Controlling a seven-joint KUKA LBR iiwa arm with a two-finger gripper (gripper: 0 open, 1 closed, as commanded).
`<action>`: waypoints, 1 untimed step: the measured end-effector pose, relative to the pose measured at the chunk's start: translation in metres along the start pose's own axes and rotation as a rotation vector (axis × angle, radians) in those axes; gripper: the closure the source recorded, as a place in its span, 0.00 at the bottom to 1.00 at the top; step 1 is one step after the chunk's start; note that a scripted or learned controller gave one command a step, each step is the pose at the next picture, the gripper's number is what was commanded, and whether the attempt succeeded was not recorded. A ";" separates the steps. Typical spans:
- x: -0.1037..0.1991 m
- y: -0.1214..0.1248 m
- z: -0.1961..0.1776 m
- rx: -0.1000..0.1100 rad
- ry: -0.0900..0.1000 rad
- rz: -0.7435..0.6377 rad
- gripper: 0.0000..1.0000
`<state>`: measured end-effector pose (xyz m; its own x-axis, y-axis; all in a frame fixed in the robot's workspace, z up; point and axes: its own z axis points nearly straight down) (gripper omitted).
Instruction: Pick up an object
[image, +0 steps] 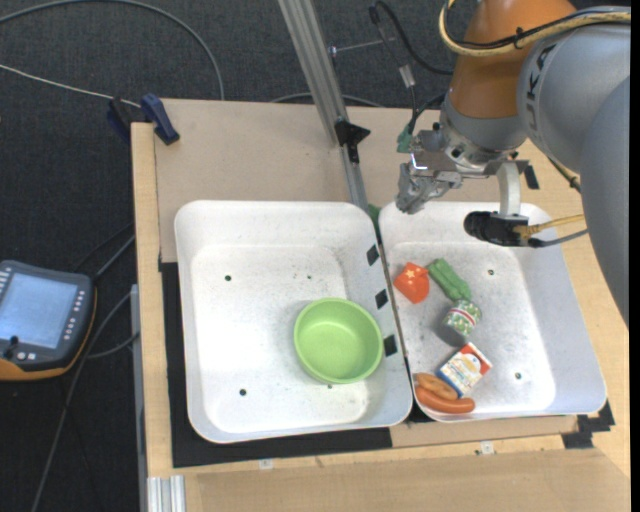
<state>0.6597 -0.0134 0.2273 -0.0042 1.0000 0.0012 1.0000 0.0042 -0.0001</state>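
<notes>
Grey two-finger gripper (413, 195) hangs above the right shallow white bin's (570, 330) far-left corner; whether anything is held cannot be told. Bare floor lies below, toys clustering nearer.

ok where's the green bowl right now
The green bowl sits in the left bin, at its front right corner, beside the divide from the right bin.

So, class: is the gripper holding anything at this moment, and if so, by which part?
Nothing is held. The gripper hangs above the far edge of the right bin, with no object between its fingers; the toys lie in the bin below.
</notes>
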 end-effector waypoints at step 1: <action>0.060 -0.007 0.005 0.000 0.000 -0.001 1.00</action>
<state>0.6526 0.0463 0.2222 -0.0053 1.0000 0.0016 1.0000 0.0053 -0.0001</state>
